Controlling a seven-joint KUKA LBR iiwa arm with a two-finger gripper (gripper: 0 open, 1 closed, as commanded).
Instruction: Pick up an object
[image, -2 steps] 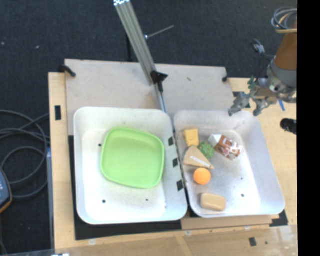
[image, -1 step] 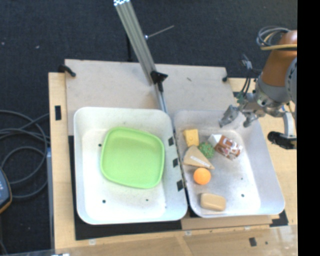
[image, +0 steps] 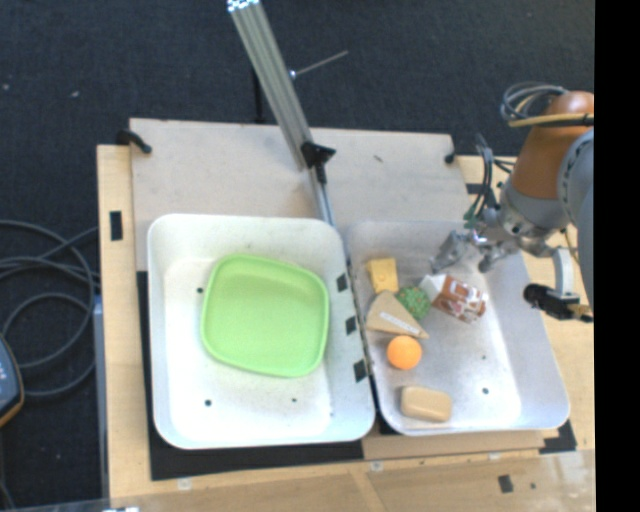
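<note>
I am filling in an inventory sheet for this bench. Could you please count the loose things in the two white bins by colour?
Green: 2, the square green plastic plate and the small green leafy toy
Yellow or tan: 3, the yellow cube, the pale wedge and the tan oblong block
Orange: 1, the orange ball
Brown and white: 1, the wrapped packet
Total: 7

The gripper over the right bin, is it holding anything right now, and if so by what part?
Nothing is held. The gripper hovers just above the brown and white packet in the right bin, with nothing between its fingers.
</note>
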